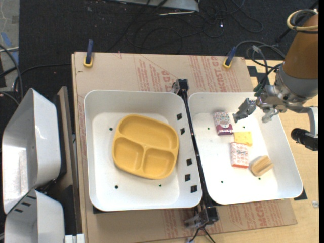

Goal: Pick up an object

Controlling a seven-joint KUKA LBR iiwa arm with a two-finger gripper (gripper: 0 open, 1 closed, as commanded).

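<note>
You have two shallow white bins side by side on a cardboard sheet point(212, 74), which carries red print too faint and turned about to read. The left bin point(96, 151) is smooth, glossy plastic with rounded corners and holds a yellow divided plate point(145, 146), matte, roughly rounded-square, with three recessed compartments. The right bin point(283, 186) holds four small things clustered near its middle: a purple-and-white packet point(223, 123) with print too small to make out; just beside it, to the right, a flat yellow block point(243, 137) shaped like a slice of cheese; below those a red-and-white packet point(239, 154), crinkly looking, its label illegible; and touching or nearly touching its lower right corner a tan bread-like piece point(260, 165), rounded and soft-edged. Your gripper point(255, 110) hangs over the upper part of the right bin, its two metal fingers spread wide apart, one toward the purple-and-white packet, the other farther right. Nothing sits between them. Two clamps, blue with yellow point(89, 54), pin the sheet's far edge.
</note>
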